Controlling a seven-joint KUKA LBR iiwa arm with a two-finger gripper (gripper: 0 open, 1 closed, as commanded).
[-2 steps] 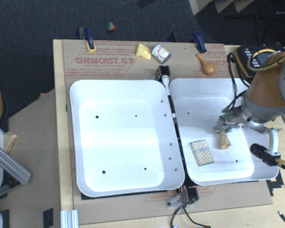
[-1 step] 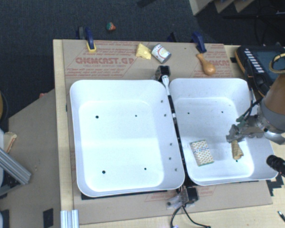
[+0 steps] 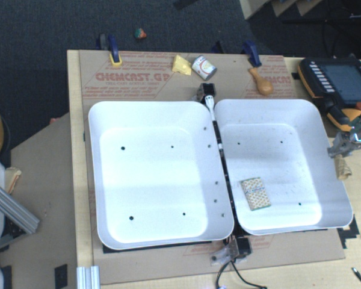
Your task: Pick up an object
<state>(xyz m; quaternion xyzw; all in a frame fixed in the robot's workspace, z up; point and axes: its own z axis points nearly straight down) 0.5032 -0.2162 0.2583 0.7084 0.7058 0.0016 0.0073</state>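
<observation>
Two shallow white plastic bins side by side on a table (image 3: 168, 264), small speckled rectangular sponge-like block (image 3: 256, 193) lying flat in the right bin (image 3: 301, 119), near its front-left corner, left bin (image 3: 108, 125) beside it

I see a brown bench (image 3: 138, 77) bearing two white bins (image 3: 96, 161) side by side, with a yellow wedge (image 3: 182, 65), a small can (image 3: 204, 67) and a wooden spoon (image 3: 260, 80) behind them.

Dark carpet floor (image 3: 48, 17) around tan bench (image 3: 84, 161).
</observation>
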